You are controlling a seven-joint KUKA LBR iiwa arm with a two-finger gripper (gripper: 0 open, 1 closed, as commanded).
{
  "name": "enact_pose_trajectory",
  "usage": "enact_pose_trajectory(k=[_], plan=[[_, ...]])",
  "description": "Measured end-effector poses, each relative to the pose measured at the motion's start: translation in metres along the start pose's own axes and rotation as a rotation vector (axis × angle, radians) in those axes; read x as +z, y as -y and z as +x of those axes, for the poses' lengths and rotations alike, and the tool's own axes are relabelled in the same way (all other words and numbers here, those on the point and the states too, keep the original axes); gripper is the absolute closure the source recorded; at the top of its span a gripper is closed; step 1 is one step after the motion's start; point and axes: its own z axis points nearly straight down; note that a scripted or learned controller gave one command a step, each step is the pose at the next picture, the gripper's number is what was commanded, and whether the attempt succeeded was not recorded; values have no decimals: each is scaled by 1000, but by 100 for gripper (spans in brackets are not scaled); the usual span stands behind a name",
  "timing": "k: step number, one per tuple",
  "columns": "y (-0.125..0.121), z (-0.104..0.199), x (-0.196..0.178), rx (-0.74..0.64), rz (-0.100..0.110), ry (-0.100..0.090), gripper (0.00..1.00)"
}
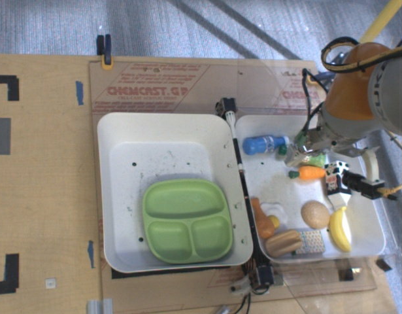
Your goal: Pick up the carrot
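A brown tabletop (44,175) holds two white bins side by side. The left bin (119,149) has a green plate (186,220) in it. The plate has three parts and sits near the front of the bin.

The right bin (374,241) holds many small things. An orange bottle (261,220) lies along its left wall. A brown bread roll (284,242) is near the front, and a speckled sponge (312,242) is just beside it. A blue bottle (263,144) lies on its side near the back. A tan egg (315,214) sits in the middle, and a yellow banana (340,228) lies just to the right of it.

The carrot (310,173) is orange with a small green end. It lies flat on the bin floor, between the blue bottle and the egg.

The grey arm with the orange band (351,87) reaches in from the right. Its hand (310,150) hangs right above the carrot. I cannot tell how far open the hand is, and the carrot does not look lifted.
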Motion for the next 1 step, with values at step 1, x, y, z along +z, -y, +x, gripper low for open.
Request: enact_pose_trajectory(k=[1], plan=[[9, -46, 33, -357, -4, 1, 100]])
